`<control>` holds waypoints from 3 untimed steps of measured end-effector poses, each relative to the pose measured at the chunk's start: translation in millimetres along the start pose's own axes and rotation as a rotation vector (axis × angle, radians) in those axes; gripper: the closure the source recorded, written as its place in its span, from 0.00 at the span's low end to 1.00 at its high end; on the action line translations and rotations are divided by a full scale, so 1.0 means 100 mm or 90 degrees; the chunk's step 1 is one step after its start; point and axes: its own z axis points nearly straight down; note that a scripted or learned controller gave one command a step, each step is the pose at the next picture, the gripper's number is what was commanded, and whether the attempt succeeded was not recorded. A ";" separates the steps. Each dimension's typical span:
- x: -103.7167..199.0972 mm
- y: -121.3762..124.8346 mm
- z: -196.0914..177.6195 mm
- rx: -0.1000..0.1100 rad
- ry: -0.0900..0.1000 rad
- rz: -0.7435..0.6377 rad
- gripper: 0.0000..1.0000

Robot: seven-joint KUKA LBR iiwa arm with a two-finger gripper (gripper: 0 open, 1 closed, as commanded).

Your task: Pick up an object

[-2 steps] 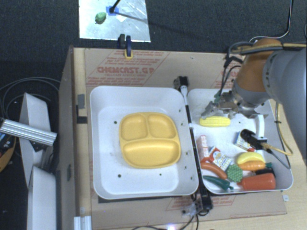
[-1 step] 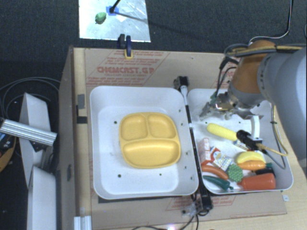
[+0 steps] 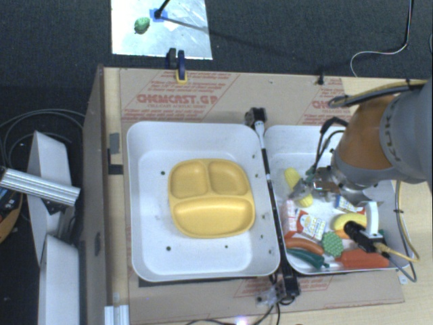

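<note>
Small objects (image 3: pixel 319 235) are heaped in the right bin (image 3: pixel 303 144), mostly along its lower edge and toward its lower right corner. The bench (image 3: pixel 203 90) is covered with printed cardboard, and the two white bins are set side by side on it. The left bin (image 3: pixel 152 154) is occupied by a yellow divided tray (image 3: pixel 210 198), laid near its centre. The grey arm (image 3: pixel 385 137) is extended over the right bin's right edge, and the gripper (image 3: pixel 313 185) is held low near the bin's left edge, about midway along it; whether it is released or clenched cannot be told. A white and red packet (image 3: pixel 308 225) is laid just below the gripper. An orange piece (image 3: pixel 365 258) is lodged in the lower right corner, a green piece (image 3: pixel 331 244) is set beside it, and a red piece (image 3: pixel 304 244) is laid along the lower edge. A small yellow piece (image 3: pixel 291 177) is placed by the left edge, just beside the gripper.
</note>
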 end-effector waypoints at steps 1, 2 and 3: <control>-0.20 -0.67 0.03 0.000 0.000 0.000 0.00; 0.15 0.18 0.02 -0.002 0.000 -0.002 0.00; 0.14 0.18 -0.08 -0.002 0.000 -0.002 1.00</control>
